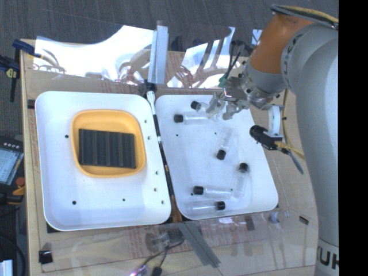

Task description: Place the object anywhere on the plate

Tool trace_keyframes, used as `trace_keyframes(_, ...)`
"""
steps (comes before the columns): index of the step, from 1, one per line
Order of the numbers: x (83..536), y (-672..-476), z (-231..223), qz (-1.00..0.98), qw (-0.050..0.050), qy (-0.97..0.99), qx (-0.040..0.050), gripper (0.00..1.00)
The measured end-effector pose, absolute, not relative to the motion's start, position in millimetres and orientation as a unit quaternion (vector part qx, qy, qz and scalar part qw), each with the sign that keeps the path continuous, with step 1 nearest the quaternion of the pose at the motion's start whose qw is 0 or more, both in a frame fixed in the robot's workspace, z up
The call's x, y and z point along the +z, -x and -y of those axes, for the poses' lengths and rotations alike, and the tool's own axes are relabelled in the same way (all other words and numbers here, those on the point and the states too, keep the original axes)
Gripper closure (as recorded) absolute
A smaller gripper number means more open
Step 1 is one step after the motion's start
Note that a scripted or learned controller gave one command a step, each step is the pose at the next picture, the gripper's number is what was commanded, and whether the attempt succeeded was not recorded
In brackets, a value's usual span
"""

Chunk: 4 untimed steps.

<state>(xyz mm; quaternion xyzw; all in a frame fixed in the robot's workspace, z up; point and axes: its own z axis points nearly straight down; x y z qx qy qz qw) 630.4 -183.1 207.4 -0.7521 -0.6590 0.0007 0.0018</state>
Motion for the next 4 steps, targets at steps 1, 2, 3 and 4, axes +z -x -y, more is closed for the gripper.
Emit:
trace_keyframes(1,202,-581.2,150,0.717,0.002,0.697,0.0015,1.00)
trace_keyframes(2,205,-609.8,129,0.749,0.000,0.663,0.0004,1.00)
trace_keyframes(3,204,-610.3,56,0.770,0.001,0.638,0.0026,1.00)
trace_keyframes(4,194,-613.5,-3,0.814,0.001,0.581,0.0009,1.00)
